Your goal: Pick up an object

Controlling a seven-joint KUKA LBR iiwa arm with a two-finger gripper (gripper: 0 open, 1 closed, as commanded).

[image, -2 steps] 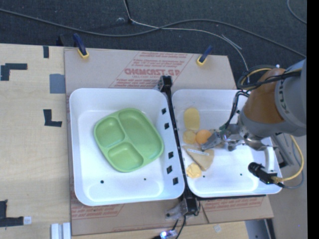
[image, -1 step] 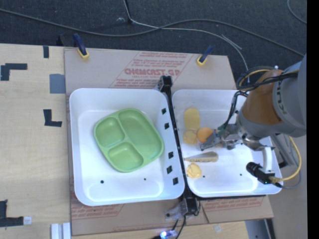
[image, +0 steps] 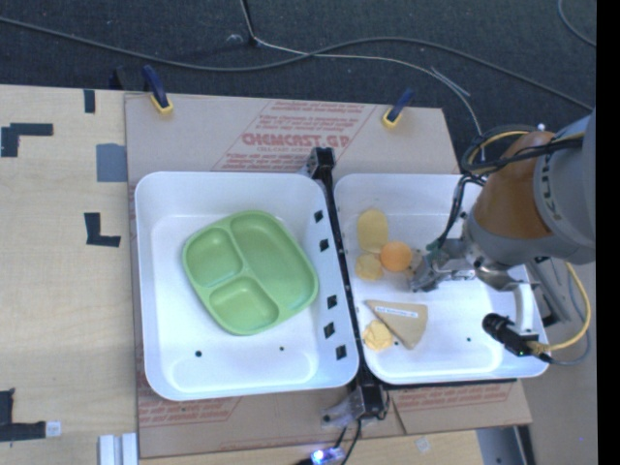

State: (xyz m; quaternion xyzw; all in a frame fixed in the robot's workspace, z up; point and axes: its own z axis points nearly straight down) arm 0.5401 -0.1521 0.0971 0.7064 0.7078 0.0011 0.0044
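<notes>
A small orange ball [image: 395, 257] is sitting in the right bin [image: 455, 352], near that bin's middle and toward its left half. Touching or just beside it on the left are two pale yellow pieces: a taller oval one [image: 372, 229] lying above, and a smaller round one [image: 368, 266] lying below. The gripper [image: 424, 277] is hanging low just to the right of the ball, close beside it; its tip is dark and blurred, so whether it is released or clenched cannot be made out, and nothing can be seen caught in it. Nearer the front of the same bin, a tan wedge [image: 403, 320] with a pale label is lying flat, with a small yellow lump [image: 378, 336] touching its left corner. The grey arm [image: 538, 211] with its orange band is reaching in from the right, covering part of the right bin's far wall. In the left bin [image: 165, 356], a green divided tray [image: 250, 271] with three compartments is lying slightly turned. Both bins are resting on a cardboard sheet [image: 291, 134] held by two blue and yellow clamps [image: 155, 90] at its far edge.
</notes>
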